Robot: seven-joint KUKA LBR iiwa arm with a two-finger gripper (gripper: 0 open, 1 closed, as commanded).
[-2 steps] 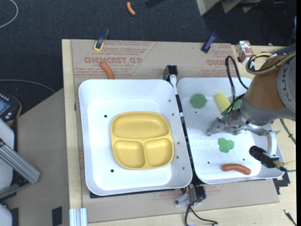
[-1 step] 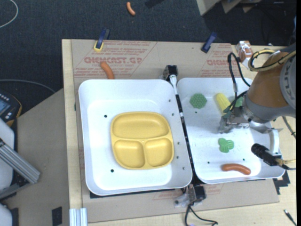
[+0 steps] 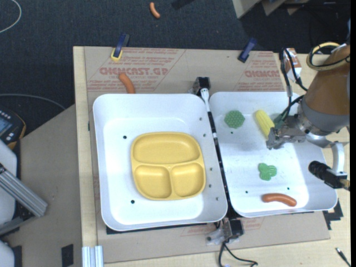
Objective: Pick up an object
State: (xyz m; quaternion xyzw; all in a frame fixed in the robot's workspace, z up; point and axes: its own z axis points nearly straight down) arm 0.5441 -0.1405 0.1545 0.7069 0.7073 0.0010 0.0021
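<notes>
- Where the bench (image 3: pixel 83 149) bears its two shallow white bins side by side, the left bin (image 3: pixel 108 166) holds a single yellow plate (image 3: pixel 167 165).
- Yellow plate: rounded, with three compartments, one wide across the top and two smaller beneath; it lies flat near the middle of the left bin, and nothing lies in its compartments.
- Right bin (image 3: pixel 242 202): holds four small toy foods, all apart from one another.
- Green round piece (image 3: pixel 234 118): knobbly, near the bin's upper left part.
- Yellow corn cob (image 3: pixel 263 122): lies lengthwise, just right of the green round piece and just beside the gripper.
- Green leafy piece (image 3: pixel 267 171): near the bin's middle, below the gripper.
- Orange sausage (image 3: pixel 279 199): lies along the bin's lower edge, slightly tilted.
- Gripper (image 3: pixel 276 138): low over the right bin at the end of the grey arm (image 3: pixel 328 102), beside the lower end of the corn cob; how far the claw stands open cannot be told, and nothing can be made out in its hold.
- Outside the bins: a second orange sausage (image 3: pixel 127 83) lies on the cardboard sheet (image 3: pixel 167 65) above the left bin, and a small orange piece (image 3: pixel 154 9) lies on the dark floor (image 3: pixel 55 15) beyond the bench.
</notes>
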